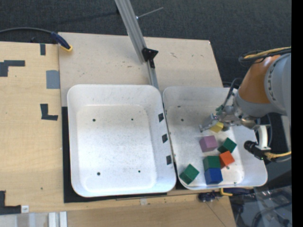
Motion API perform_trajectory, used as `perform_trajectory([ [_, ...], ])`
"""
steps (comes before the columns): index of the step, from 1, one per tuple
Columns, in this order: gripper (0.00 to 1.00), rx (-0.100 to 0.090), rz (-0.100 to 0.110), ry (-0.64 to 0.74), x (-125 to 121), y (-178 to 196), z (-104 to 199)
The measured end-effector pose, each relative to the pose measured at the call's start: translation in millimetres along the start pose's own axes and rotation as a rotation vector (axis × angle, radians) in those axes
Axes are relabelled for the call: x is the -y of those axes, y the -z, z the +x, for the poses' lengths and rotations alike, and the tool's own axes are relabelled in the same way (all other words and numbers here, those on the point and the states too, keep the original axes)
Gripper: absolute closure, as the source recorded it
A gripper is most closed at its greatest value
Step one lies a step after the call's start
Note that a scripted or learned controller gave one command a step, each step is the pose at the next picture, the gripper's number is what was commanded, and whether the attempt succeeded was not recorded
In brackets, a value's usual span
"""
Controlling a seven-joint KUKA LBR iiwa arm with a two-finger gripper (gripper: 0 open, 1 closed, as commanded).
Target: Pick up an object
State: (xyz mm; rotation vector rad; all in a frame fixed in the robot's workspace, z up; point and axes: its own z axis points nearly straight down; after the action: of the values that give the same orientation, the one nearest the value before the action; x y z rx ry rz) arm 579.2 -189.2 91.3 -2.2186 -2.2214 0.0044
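In the right bin [189, 98] lie several small blocks. A yellow block [217, 126] sits highest, right at the tip of my gripper [214, 122], which reaches in from the right and partly covers it. Below it are a purple block [208, 143], a dark green block [229, 144], an orange block [227, 159], a green block [212, 163] and a blue block [213, 175]. Another green block [190, 173] rests near the bin's lower left corner.
The left bin [113, 136] stands beside the right one, their rims touching. A slanted metal rail [135, 27] runs from the top down to the gap between the bins. Cables [262, 150] hang by the arm at the right.
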Motion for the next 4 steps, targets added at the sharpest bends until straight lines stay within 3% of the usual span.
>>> perform_trajectory([
  [1, 1.0, -0.001, 0.0, 0.001, -0.1, 10.0, 0.8],
  [4, 1.0, 0.001, -0.007, 0.0, 12.9, 147.6, -0.8],
])
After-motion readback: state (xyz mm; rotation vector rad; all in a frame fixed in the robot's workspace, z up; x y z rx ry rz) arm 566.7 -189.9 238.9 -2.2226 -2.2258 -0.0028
